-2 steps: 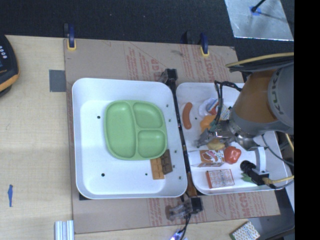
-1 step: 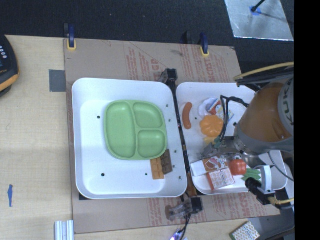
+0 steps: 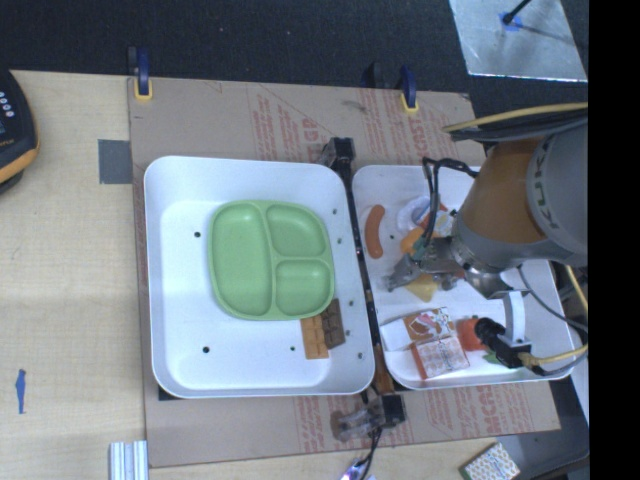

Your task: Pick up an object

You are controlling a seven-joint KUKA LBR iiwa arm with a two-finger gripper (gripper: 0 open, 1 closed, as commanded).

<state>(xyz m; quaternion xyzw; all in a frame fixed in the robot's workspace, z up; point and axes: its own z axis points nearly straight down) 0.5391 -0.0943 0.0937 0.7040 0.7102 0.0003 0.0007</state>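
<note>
Two shallow white bins are seen side by side on a brown cardboard sheet [image 3: 250,108]. The left bin [image 3: 170,268] holds a pale green plastic plate with three compartments [image 3: 270,258]; a small brown and tan block [image 3: 322,330] lies just beside the plate's lower right edge, on the bin floor.

The right bin [image 3: 385,363] is partly covered by the grey arm with its orange band [image 3: 505,203], reaching in from the right. The gripper [image 3: 425,263] is lowered into the middle of that bin, among the loose items. Whether it is wide, narrow or holding anything cannot be told; the tip is blurred and cluttered.

An orange-brown sausage-shaped piece [image 3: 374,230] lies upright near the bin's left wall, apart from the gripper. A pale yellow wedge [image 3: 424,288] sits just below the gripper, possibly touching. A red and white printed packet [image 3: 435,343] lies flat at the bin's lower part, with a small orange piece [image 3: 468,332] just beside it.
</note>
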